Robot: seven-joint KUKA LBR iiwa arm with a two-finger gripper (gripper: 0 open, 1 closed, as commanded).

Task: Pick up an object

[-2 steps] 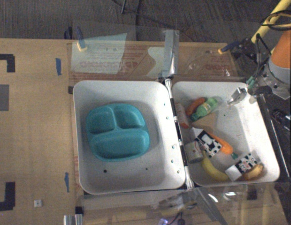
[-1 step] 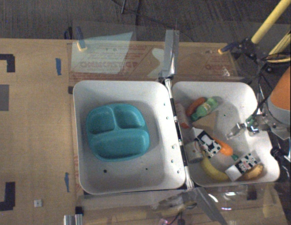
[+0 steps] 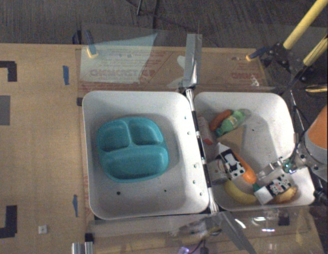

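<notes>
The big teal plate (image 3: 132, 148) sits alone in the left bin (image 3: 95, 194). Right of it, in the other bin (image 3: 275, 102), the banana (image 3: 239, 193) lies low beside the claw (image 3: 278, 174). I cannot tell if the claw is open; it should go down slowly, right over one toy.

A single fixed camera was mounted above the bench (image 3: 37, 142) and looked down at a slant, from moderate height. Both white bins sat within the frame: the left bin (image 3: 95, 194) near centre, the right bin (image 3: 270, 102) toward the right edge. The far side of the bench and dark floor (image 3: 58, 9) occupied the top. The arm (image 3: 318, 142) entered at right.
</notes>
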